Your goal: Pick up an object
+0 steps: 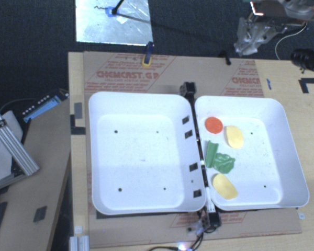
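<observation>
The right bin (282, 140) holds several small objects near its left side. An orange-red disc (214, 124) lies at the back. A pale yellow oval piece (234, 137) rests just right of it. A green leafy piece (219, 159) sits in the middle, and a yellow oval piece (225, 186) lies toward the front. My gripper (249, 42) hangs high at the top right, beyond the far edge of the bench and well away from the bins, with nothing seen in it.
The left bin (141, 150) stands beside the right one, joined by a black hinge strip (196, 145). A shiny metal sheet (113, 13) lies on the floor at the back. A yellow-blue clip (147, 56) sits on the cardboard's far edge.
</observation>
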Controlling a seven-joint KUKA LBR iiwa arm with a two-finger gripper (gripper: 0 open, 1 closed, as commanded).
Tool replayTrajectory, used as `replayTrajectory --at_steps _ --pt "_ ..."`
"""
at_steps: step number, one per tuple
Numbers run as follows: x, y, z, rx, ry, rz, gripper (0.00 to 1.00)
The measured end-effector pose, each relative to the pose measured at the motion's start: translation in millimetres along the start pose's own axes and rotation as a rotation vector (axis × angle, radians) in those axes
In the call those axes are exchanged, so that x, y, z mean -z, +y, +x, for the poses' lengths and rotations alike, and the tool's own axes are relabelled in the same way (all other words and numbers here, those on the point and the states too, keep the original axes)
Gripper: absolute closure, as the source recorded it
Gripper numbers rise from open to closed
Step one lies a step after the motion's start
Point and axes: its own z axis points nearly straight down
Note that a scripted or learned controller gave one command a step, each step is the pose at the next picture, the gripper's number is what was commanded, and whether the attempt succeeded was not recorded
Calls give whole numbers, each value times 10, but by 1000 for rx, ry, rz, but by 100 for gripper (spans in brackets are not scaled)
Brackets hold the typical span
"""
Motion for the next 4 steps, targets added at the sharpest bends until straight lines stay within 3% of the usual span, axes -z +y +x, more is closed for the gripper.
replayTrajectory --at_steps 1,2,3,4 --pt "-7 840 52 4 0 -1 100" --pt "-1653 400 1105 14 2 20 100" --pt "-466 504 1948 13 9 -10 100" --pt "65 -405 1895 9 7 -1 100"
